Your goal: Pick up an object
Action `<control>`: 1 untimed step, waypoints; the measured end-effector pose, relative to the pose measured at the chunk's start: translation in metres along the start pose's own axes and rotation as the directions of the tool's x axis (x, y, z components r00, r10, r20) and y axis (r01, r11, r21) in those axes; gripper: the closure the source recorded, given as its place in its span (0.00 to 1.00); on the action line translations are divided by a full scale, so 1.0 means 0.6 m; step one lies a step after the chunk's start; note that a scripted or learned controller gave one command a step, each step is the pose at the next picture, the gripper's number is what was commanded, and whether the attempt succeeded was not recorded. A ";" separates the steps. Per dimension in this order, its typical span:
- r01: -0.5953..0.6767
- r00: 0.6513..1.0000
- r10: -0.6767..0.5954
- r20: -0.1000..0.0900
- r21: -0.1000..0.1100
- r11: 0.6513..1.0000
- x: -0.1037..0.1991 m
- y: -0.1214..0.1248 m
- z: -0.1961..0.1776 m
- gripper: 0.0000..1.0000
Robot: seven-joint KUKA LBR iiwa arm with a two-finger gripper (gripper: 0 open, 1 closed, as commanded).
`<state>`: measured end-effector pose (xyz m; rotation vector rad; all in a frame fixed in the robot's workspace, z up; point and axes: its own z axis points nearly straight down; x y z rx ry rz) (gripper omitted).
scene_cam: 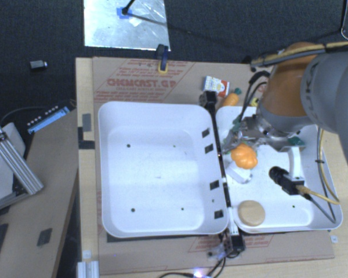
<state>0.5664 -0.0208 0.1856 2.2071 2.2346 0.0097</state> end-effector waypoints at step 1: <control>-0.001 1.000 0.001 0.001 -0.003 1.000 0.103 0.123 0.002 1.00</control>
